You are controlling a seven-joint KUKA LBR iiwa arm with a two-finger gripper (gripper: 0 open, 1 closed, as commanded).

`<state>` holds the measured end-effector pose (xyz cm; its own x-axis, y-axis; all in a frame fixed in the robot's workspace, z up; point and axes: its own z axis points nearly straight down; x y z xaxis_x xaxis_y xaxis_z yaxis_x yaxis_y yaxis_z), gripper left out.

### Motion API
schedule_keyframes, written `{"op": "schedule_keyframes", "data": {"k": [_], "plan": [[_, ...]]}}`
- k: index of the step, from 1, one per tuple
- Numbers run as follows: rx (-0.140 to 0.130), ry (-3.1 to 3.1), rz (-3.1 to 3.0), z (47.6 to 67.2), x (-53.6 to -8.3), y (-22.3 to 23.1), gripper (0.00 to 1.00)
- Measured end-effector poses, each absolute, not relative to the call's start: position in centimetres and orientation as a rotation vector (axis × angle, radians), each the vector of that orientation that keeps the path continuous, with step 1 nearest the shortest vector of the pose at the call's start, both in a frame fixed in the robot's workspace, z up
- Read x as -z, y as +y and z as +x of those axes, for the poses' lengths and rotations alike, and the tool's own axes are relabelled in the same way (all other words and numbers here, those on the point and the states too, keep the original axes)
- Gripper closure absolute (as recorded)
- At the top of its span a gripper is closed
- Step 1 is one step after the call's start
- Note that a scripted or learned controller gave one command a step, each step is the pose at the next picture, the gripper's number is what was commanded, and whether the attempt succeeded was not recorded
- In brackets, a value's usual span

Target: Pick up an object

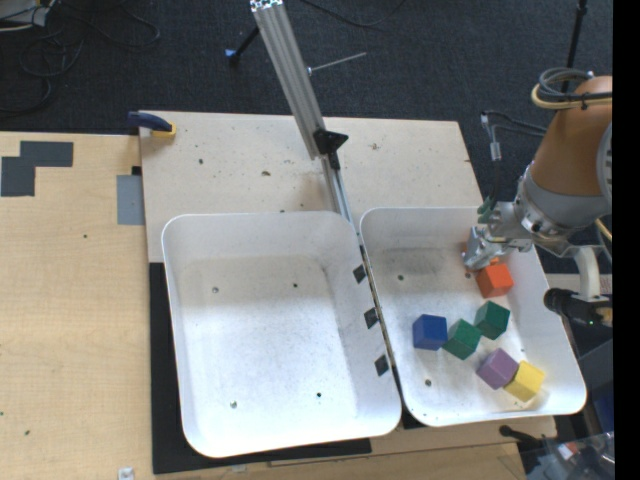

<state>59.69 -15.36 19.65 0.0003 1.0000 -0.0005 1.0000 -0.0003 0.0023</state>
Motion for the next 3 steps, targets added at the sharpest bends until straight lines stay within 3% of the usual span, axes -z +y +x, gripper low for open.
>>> {"op": "schedule_keyframes", "data": {"k": [1,2,3], "plan": [[-0.003,2.222,2.217,60.3,-24.5,-14.7,1.0],[0.0,2.225,2.218,60.3,-26.4,-14.8,1.0],[-0.001,2.228,2.218,62.3,-25.4,-9.1,1.0]]}}
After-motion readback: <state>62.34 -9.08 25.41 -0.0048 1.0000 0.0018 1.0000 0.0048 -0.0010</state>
